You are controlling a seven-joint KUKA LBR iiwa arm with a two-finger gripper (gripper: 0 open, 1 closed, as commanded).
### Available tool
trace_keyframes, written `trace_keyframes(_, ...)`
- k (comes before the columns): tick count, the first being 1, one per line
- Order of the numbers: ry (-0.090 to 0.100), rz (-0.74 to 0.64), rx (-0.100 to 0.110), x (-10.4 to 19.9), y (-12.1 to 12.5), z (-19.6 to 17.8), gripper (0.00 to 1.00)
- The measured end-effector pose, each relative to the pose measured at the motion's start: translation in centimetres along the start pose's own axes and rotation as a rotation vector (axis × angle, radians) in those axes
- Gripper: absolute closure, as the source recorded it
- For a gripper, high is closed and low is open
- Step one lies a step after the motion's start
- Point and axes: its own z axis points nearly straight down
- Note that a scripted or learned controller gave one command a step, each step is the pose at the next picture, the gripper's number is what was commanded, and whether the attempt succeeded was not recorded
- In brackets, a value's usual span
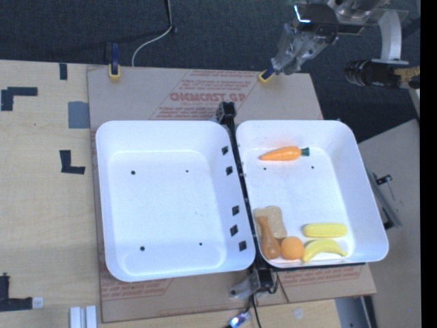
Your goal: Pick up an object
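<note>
A cardboard sheet (198,98) on the bench carries two white bins. The arm is cut off at the top edge; its gripper (290,59) hangs high beyond the right bin (341,183), grip state indiscernible. The carrot (280,154) lies in that bin's far half, with a banana (324,250) in the near corner.

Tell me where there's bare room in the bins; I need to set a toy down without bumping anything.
The left bin is bare across its whole floor. In the right bin, the middle is free, between the carrot up top and the pile below. The near edge is crowded: bread, orange, corn and banana.
</note>
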Motion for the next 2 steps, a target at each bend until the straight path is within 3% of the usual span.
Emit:
trace_keyframes(1,0.002,-0.002,-0.006,8.2,0.3,-3.6,1.00)
trace_keyframes(2,0.001,0.000,-0.003,15.2,1.8,-3.6,1.00)
